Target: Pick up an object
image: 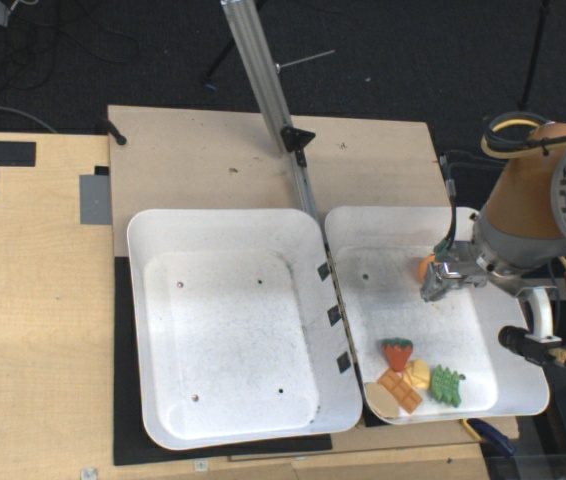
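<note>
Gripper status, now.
Gripper: low over the right bin, beside a small orange object; open or closed cannot be told, and no object is seen between them.

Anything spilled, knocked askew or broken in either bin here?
Nothing stands out. The toys, a strawberry, a green piece and tan and yellow pieces, sit bunched in the right bin's near corner. The tool is over that bin.

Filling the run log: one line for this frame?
hand: low in right bin, by orange object | grasp: cannot tell | strawberry, cracker, green toy: right bin's near corner
</note>
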`<state>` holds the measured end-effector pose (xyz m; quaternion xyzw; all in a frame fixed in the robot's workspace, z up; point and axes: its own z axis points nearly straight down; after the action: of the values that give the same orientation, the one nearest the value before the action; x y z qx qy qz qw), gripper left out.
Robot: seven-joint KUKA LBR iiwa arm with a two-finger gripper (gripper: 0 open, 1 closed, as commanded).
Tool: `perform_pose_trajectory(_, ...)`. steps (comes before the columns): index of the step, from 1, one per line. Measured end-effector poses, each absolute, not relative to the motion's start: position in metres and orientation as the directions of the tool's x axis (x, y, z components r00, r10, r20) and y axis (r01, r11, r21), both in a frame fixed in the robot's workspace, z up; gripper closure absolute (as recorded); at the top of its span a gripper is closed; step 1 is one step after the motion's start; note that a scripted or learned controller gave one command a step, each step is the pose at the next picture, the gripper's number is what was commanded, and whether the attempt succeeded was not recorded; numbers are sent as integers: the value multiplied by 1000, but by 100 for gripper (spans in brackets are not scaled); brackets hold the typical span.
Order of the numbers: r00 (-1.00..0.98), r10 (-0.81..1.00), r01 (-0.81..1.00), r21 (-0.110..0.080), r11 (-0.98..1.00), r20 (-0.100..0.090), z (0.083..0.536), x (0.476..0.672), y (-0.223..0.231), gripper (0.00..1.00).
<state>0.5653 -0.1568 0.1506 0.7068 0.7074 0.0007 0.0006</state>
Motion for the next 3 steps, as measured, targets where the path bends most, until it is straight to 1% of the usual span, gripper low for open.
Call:
perform_pose_trajectory(1,-1,1000,1000,4,1,-1,214,567,-161,100)
perform_pose_trajectory(2,-2,1000,1000,3,2,-1,257,573,-162,100)
perform_pose_trajectory(3,-4,1000,1000,0,4,0,276,573,-163,100)
